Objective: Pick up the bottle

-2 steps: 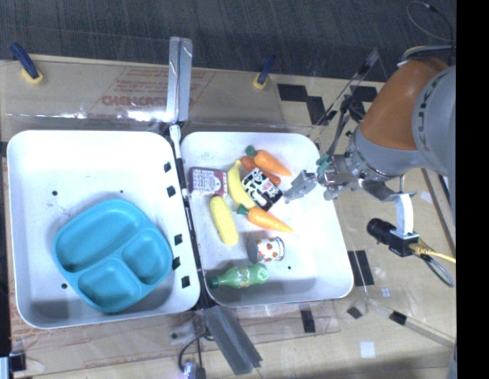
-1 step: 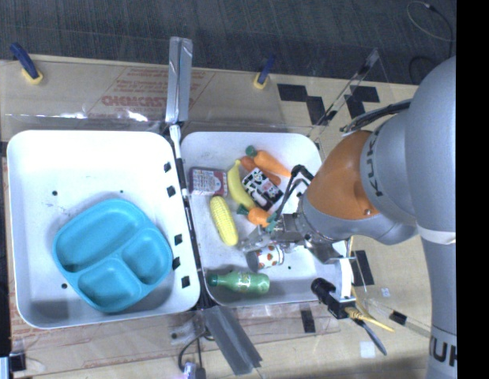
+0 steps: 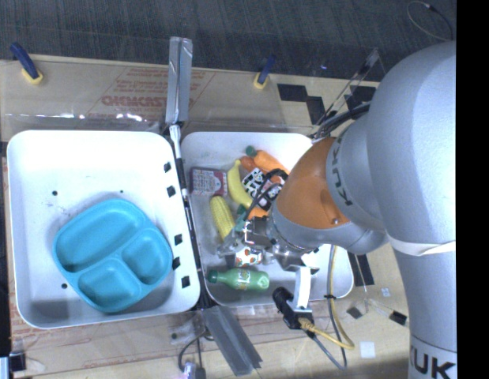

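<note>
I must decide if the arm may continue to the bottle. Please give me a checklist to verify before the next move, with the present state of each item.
1. Bottle located: ok. The green bottle lies on its side near the front wall of the right bin.
2. Bottle free of neighbours: ok on its near side, cannot tell on its far side, where the arm's wrist covers it.
3. Gripper position: ok, just above the bottle.
4. Bottle grasped: not ok, it lies in the bin.
5. Nearby items: cannot tell, the corn and the banana lie close behind.
6. Blue tray: ok, in the left bin.
</note>
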{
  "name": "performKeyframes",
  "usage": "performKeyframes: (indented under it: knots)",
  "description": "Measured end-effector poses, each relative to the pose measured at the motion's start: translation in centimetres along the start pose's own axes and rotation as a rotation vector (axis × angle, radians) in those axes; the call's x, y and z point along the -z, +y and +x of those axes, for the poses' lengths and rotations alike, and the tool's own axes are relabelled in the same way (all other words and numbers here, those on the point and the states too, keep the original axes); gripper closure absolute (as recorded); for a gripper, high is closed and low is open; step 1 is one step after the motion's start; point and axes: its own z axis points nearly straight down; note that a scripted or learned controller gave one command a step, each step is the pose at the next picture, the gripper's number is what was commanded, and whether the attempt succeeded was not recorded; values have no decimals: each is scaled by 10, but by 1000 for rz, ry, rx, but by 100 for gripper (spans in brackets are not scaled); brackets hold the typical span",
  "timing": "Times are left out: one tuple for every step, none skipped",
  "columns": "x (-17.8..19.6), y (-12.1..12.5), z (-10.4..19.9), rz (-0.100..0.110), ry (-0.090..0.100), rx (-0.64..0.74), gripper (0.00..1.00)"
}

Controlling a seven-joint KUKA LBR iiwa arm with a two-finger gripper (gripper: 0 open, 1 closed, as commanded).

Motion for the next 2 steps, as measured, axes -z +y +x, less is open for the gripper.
performKeyframes:
  knots:
    - [-6, -1, -2, -4, -1, -257, 0]
    - [-6, -1, -2, -4, -1, -257, 0]
